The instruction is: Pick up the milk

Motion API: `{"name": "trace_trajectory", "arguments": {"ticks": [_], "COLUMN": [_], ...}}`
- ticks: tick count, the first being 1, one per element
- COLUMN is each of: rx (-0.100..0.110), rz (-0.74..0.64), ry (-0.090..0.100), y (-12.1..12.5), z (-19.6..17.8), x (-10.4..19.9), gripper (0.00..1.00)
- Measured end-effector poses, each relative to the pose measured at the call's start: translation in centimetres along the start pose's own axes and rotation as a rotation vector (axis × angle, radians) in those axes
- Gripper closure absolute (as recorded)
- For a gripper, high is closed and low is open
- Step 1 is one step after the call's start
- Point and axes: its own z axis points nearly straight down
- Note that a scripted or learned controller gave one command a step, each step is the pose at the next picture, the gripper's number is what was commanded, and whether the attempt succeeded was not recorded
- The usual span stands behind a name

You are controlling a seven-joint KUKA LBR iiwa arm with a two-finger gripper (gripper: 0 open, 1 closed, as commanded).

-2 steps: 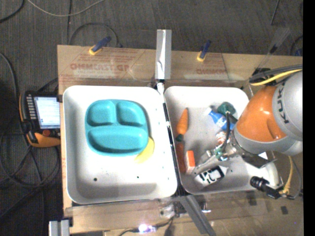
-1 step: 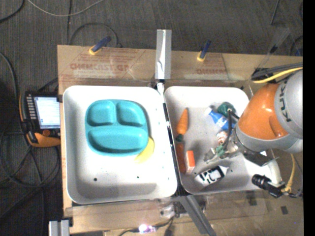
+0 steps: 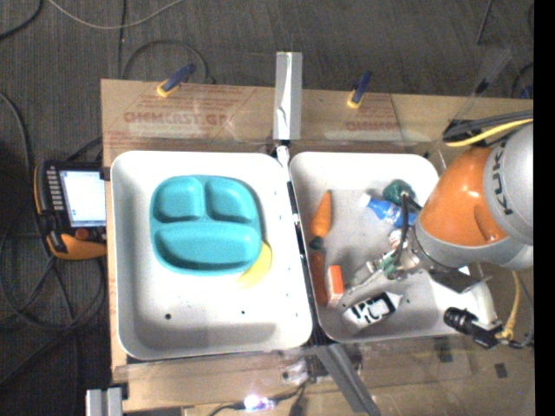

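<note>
Across the bench [image 3: 130, 111], two white bins: left bin [image 3: 130, 319] and right bin [image 3: 425, 315], touching along their inner walls. Over the right bin's right half, the grey-and-orange arm [image 3: 473, 211]. Filling most of the left bin's middle, a teal divided plate [image 3: 206, 224], with a yellow piece [image 3: 257, 267] tucked at its front right corner. Along the right bin's left wall, an orange carrot [image 3: 322, 213]; nearer the front, a small red box [image 3: 335, 281]. Near the back edge, a blue-and-white item [image 3: 379, 206]. By the right bin's front edge, a small black-and-white carton, probably the milk [image 3: 375, 308], lying flat. Just above it, possibly touching, the gripper [image 3: 357, 289]; open or closed, impossible to tell.
</note>
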Motion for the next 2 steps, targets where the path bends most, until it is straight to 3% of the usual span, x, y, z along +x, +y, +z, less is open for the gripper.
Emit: {"name": "trace_trajectory", "arguments": {"ticks": [1, 2], "rx": [0.016, 0.005], "rz": [-0.042, 0.007], "ry": [0.007, 0.004], "y": [4.2, -0.1], "z": [-6.7, 1.1], "x": [0.0, 0.6], "gripper": [0.00, 0.00]}}
